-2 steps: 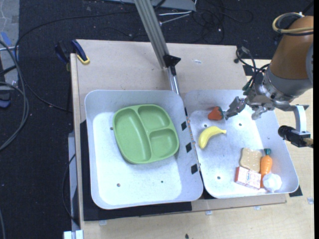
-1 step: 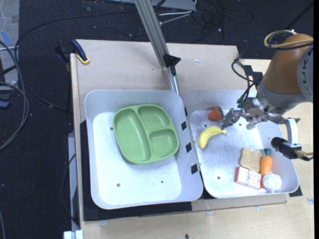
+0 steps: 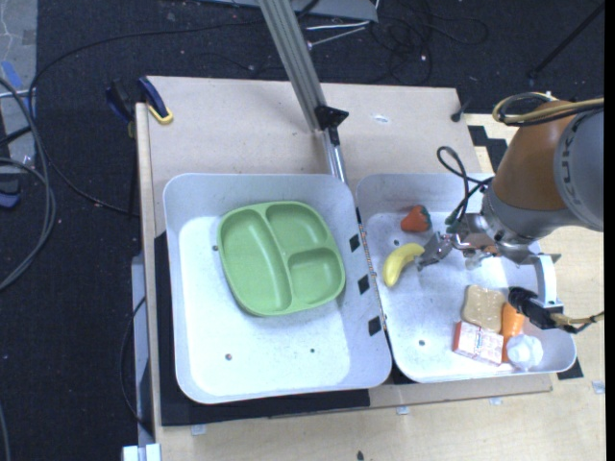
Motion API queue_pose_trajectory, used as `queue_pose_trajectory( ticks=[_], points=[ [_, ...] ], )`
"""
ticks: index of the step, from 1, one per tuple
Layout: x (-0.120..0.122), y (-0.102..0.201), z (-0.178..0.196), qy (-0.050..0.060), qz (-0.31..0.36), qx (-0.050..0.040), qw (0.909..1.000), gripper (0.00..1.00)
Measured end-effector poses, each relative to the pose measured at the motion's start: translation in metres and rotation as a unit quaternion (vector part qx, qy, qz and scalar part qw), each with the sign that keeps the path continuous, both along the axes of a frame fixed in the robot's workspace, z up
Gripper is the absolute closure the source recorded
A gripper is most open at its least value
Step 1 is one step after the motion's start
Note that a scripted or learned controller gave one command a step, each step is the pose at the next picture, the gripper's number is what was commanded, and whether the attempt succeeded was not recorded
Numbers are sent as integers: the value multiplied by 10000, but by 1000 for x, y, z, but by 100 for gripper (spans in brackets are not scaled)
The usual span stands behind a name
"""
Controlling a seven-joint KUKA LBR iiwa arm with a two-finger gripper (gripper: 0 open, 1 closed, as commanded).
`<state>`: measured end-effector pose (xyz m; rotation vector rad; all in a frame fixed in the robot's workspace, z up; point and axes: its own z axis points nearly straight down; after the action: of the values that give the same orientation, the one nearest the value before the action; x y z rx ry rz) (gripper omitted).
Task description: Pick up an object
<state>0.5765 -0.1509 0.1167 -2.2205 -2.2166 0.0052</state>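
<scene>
Here, arm: the grey arm (image 3: 553, 176) with the orange band reaches in from the right, over the right bin (image 3: 404, 349).
Gripper: the gripper (image 3: 430, 254) sits low, just right of the yellow banana (image 3: 401, 262).
Fingers: too small and dark to tell if they are wide or closed; nothing shows between them.
Other things in right bin: a red-orange fruit (image 3: 415, 220), a brown bread slice (image 3: 483, 307), a red box (image 3: 479, 342), an orange bottle (image 3: 514, 320).
Left bin: the left bin (image 3: 259, 363) holds a green plate (image 3: 282, 256).
</scene>
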Motion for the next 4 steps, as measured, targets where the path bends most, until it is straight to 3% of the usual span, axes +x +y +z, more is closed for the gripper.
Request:
queue_pose_trajectory(
  ticks=[1, 3, 4],
  points=[
    [2, 0, 14, -32, 1, -7, 10000, 100],
    [14, 5, 116, -60, 21, -12, 10000, 100],
    [15, 52, 123, -38, 43, 2, 10000, 100]
  ],
)
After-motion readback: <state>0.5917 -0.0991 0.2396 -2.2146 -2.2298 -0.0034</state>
